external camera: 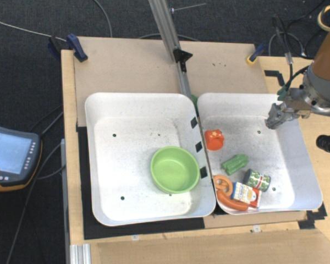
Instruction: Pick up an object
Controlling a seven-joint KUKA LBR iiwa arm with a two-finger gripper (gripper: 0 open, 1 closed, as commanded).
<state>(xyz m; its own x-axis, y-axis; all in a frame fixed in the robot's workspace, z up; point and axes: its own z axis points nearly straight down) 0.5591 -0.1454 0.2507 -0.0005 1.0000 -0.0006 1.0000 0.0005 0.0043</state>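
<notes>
My gripper [275,118] hangs over the upper right part of the right bin [297,147], with nothing visible between its fingers. Below and left of it lie an orange-red pepper-like object [214,139], a green object [234,163], a small green and white can [257,179], a red and white packet [246,194] and an orange curved piece [224,187], clustered in the bin's lower left. A green bowl [174,169] sits in the left bin [107,147] near its right wall.
A metal pole [168,29] slants down from the top to the divide between the bins. Blue clamps [76,47] grip the bench's back corners. A handheld pendant [11,155] lies at the far left, off the bench.
</notes>
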